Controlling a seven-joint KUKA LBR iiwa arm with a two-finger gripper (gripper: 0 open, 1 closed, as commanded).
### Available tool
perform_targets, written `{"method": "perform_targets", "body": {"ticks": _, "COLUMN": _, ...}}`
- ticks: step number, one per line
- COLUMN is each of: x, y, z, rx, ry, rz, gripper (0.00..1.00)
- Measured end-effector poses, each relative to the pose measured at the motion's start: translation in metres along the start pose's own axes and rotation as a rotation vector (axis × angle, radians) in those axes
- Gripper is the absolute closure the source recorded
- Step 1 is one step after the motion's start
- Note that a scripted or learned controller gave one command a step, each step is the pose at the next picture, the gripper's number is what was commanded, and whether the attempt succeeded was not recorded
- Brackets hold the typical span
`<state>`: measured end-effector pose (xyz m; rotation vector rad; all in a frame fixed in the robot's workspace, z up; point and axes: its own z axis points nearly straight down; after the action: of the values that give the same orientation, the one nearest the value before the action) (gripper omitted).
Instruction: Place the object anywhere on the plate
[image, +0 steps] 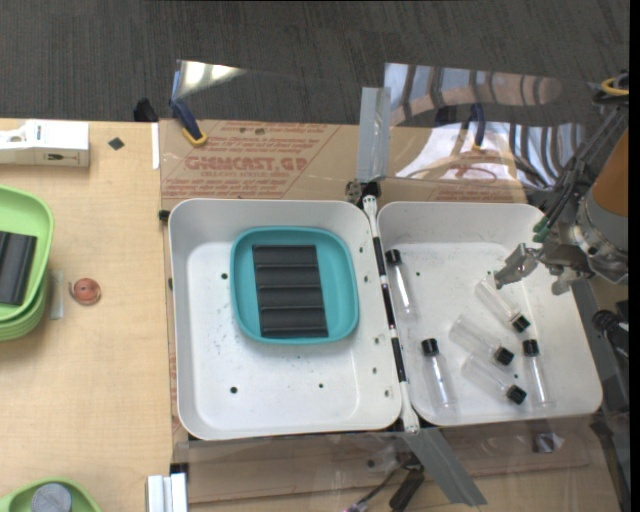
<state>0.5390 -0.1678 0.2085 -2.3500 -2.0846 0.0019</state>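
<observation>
gripper (538, 268) over right bin (440, 225) - fingers spread, holding nothing, clear tubes (497, 300) below, teal plate (243, 290) in left bin (200, 380)

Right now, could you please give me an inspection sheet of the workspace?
Surface: wooden bench bearing two white bins, left bin and right bin, side by side.
Job's things: teal plate in the left bin, with a dark ridged insert; clear tubes with black caps scattered loose in the right bin.
Clutter: green tray, white box, small red disc on the bench at left.
Grippers: gripper above the right bin's far right part, jaws spread, nothing between them.
Cables: nothing seen.
Surroundings: printed cardboard behind the bins; dark floor beyond.
</observation>
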Motion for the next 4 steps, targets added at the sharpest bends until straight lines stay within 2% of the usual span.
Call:
{"method": "perform_targets", "body": {"ticks": 1, "x": -0.013, "y": -0.004, "z": -0.094, "rx": 0.0, "ry": -0.002, "rz": 0.062, "gripper": 0.0}}
{"method": "perform_targets", "body": {"ticks": 2, "x": -0.022, "y": 0.048, "z": -0.157, "rx": 0.002, "ry": -0.002, "rz": 0.231, "gripper": 0.0}}
{"method": "perform_targets", "body": {"ticks": 3, "x": -0.028, "y": 0.087, "z": -0.11, "rx": 0.003, "ry": -0.002, "rz": 0.217, "gripper": 0.0}}
{"method": "perform_targets", "body": {"ticks": 4, "x": -0.013, "y": 0.122, "z": -0.104, "rx": 0.002, "ry": -0.002, "rz": 0.274, "gripper": 0.0}}
